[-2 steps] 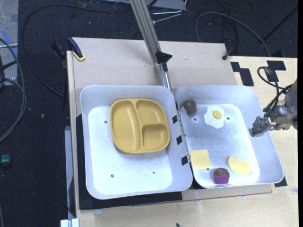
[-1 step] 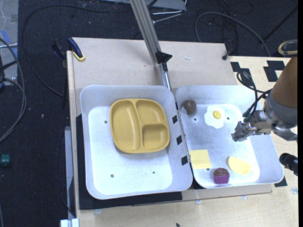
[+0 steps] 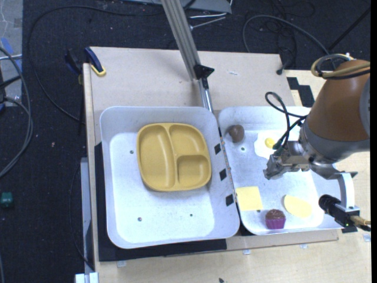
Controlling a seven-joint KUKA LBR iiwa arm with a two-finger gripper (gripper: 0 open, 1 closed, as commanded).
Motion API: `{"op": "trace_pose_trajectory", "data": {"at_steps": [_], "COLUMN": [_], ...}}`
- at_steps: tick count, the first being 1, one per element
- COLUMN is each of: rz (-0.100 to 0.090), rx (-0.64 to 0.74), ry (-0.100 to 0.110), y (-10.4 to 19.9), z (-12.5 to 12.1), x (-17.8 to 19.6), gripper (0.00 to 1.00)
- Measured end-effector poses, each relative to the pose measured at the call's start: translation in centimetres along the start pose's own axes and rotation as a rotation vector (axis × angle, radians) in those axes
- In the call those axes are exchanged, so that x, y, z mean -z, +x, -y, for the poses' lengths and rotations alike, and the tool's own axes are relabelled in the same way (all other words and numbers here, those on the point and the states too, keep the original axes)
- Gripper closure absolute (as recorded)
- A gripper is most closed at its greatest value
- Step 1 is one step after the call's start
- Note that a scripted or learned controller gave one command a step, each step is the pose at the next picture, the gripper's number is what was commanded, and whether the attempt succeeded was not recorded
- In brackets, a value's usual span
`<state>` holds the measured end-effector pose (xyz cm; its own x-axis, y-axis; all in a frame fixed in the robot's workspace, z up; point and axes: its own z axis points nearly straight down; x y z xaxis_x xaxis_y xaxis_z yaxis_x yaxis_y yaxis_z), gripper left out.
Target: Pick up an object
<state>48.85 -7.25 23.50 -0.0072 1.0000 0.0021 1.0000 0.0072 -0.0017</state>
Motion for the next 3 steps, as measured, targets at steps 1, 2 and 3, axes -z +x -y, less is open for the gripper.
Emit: {"op": "trace_pose_trajectory", "data": {"at_steps": [1, 2, 3], "rz": [0.001, 0.001, 0.001], "rx": [0.000, 0.002, 0.002], "ry": [-0.002, -0.003, -0.001], "y": [5.0, 10.2, 15.1], "z": [0.1, 0.3, 0.8], "x": [0.9, 1.5, 1.6], "gripper": [1.00, 1.00, 1.00]}}
